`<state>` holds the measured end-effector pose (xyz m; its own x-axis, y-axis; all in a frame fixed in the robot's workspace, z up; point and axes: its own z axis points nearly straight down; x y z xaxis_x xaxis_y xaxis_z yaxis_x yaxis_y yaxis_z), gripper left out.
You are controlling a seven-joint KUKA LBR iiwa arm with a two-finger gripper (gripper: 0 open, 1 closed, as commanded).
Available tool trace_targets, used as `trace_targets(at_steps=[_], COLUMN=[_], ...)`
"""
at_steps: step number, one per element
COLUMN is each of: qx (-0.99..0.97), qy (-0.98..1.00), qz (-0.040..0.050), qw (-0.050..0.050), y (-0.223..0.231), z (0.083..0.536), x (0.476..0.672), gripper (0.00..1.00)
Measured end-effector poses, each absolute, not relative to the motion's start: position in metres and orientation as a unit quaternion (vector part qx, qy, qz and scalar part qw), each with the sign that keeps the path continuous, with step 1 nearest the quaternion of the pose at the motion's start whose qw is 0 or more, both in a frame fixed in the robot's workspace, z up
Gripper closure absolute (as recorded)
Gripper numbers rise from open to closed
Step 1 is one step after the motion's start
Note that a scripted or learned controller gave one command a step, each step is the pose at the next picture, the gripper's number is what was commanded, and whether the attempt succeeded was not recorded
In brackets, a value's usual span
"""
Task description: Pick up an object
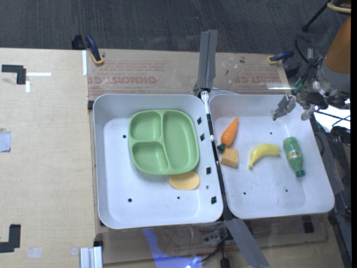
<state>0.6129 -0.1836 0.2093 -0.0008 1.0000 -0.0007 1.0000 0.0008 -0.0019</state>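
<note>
In the right bin [279,197] lie an orange carrot [230,132], a small orange-yellow wedge [230,158], a yellow banana [263,152] and a green bottle [293,156]. My gripper [294,109] hovers over the bin's far right corner, above and behind the bottle. Its two fingers stand apart, open, with nothing between them. It touches none of the objects.
The left bin [111,194] holds a green divided plate [164,142] and a flat yellow-orange disc [184,181] at the plate's front edge. A grey divider bar [207,60] stands behind the bins' shared wall. Blue clamps [93,50] sit on the cardboard at the back.
</note>
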Motion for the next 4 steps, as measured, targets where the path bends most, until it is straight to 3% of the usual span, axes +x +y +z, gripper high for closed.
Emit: trace_targets(at_steps=[1,2,3,4], qx=[-0.606,-0.606,-0.573,-0.576], qy=[-0.796,-0.796,-0.819,-0.818], qz=[0.0001,0.0002,0.0002,-0.0001], qw=[-0.001,-0.001,0.000,-0.001], y=[-0.135,-0.136,-0.121,-0.123], z=[0.092,0.092,0.092,0.101], x=[0.638,0.638,0.544,0.545], gripper=[0.00,0.00,0.00,1.00])
